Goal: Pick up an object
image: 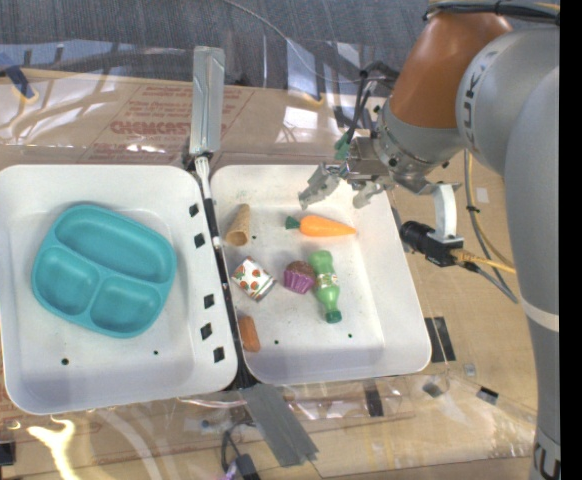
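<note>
The gripper [339,188] is hovering with its 2 fingers spread wide and holding nothing, just above the carrot [325,227], a smooth orange toy with a green stem end, lying in the right bin [403,298].

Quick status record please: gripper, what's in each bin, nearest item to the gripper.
gripper: open, above the far edge of the right bin, holding nothing
nearest item: toy carrot, just below the fingers
right bin, other items: green bottle, purple cupcake, ice cream cone, small patterned can, sausage
left bin: blue divided plate
</note>
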Robot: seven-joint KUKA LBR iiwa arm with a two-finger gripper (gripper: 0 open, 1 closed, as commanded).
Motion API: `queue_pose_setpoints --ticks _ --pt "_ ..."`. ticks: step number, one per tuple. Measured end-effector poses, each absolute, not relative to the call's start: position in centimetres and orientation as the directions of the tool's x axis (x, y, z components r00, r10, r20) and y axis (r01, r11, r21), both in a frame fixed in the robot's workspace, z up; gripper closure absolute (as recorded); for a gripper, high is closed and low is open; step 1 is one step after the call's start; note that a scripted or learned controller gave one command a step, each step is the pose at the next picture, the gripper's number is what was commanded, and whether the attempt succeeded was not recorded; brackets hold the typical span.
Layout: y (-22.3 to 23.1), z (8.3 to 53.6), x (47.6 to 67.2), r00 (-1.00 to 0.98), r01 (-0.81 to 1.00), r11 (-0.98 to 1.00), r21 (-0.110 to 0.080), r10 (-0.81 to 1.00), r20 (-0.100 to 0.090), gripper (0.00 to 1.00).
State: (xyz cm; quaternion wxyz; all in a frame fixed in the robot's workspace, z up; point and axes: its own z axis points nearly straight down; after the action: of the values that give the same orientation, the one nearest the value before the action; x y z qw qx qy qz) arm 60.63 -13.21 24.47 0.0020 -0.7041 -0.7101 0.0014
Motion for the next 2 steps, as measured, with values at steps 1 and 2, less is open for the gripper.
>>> queue_pose_setpoints --ticks 1,2 --pt "-18.6 13.0 57.5 -0.005 1.000 0.005 -0.010 1.000 0.001 0.00" --pt "-20.0 9.2 54.5 -0.009 1.000 0.009 -0.002 1.000 0.000 0.00"
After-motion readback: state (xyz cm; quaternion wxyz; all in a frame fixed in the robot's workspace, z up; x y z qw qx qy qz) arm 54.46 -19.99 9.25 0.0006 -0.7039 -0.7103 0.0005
